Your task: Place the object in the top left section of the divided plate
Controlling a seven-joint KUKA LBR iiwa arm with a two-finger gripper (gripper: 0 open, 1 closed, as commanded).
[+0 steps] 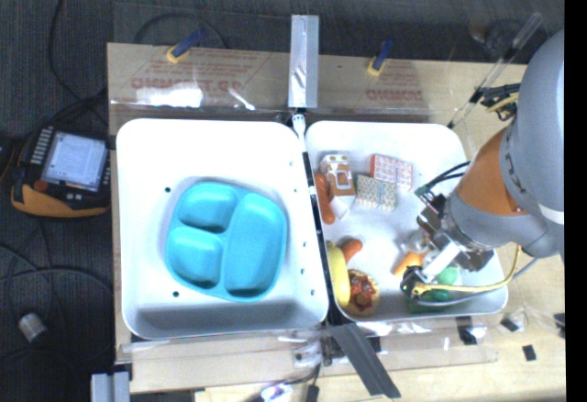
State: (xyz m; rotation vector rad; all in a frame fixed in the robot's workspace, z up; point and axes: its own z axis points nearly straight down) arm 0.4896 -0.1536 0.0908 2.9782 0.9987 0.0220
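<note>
Presently the gripper is hanging low over the lower right corner of the right bin, and I cannot tell whether it is spread or pressed together (the wrist is covering it). Which object is meant is staying unclear. A small orange piece is lying just beside the gripper, and a green piece is peeking out under it. Both are looking like light, hard, smooth toy food, probably slipping unless pinched across the narrow middle. The divided plate is sitting in the left bin, its top left section bare.
</note>
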